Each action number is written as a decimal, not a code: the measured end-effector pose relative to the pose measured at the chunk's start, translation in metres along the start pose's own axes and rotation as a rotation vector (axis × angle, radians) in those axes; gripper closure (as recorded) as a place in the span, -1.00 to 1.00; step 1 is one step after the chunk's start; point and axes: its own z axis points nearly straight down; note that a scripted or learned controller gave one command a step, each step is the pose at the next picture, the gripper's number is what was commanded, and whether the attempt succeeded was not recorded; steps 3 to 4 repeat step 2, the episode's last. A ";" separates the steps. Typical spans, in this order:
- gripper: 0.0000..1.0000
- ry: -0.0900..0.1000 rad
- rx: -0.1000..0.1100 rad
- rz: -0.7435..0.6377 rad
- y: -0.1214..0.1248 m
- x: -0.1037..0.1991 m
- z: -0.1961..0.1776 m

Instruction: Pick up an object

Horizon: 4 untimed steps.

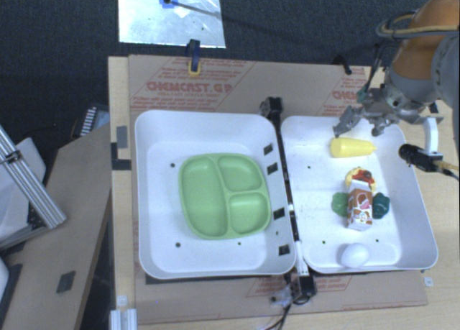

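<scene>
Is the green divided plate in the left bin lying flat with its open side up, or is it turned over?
Open side up. The green divided plate lies flat, and its three hollow compartments face the camera.

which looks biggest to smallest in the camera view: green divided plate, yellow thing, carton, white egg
1. green divided plate, by far the largest
2. carton
3. yellow thing, close to the carton in size, so this order is unsure
4. white egg, smallest

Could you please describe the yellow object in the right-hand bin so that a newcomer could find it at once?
Find the right bin, then its far end beneath the gripper. The yellow object lies there on its side, plain, tapered, the only all-yellow item.
</scene>
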 end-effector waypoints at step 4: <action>-1.00 -0.002 -0.011 -0.001 0.003 -0.004 0.033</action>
